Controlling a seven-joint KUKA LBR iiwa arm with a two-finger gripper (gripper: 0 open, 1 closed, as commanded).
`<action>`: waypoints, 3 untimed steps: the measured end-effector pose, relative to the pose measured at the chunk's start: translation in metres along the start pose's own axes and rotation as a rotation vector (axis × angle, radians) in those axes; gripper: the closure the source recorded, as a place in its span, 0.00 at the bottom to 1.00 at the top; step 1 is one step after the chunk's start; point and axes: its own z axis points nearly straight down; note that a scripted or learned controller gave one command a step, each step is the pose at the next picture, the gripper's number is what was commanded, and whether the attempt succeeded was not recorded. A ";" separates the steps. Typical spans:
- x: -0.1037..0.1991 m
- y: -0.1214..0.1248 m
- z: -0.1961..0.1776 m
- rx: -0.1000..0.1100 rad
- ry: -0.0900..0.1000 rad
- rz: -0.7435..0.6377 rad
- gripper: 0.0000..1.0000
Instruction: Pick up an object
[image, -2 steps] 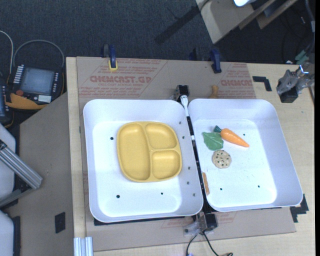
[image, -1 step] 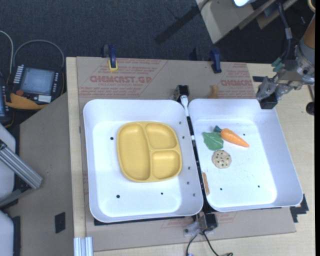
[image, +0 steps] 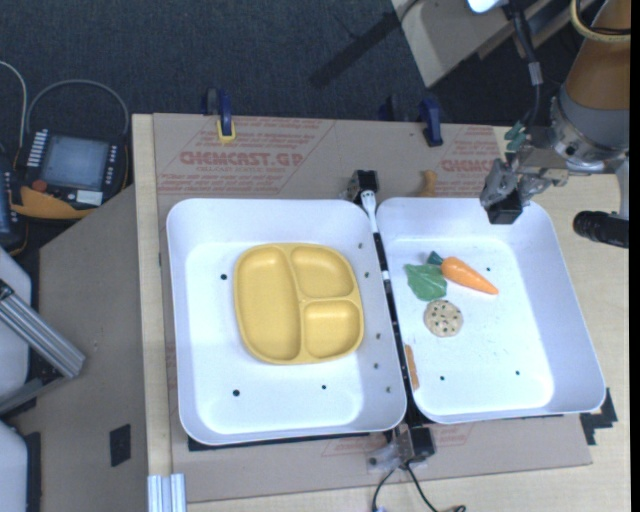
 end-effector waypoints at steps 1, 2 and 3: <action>0.045 -0.019 0.014 0.002 0.000 0.000 1.00; 0.096 -0.034 0.032 0.002 0.001 -0.001 1.00; 0.150 -0.044 0.026 0.000 0.000 -0.001 1.00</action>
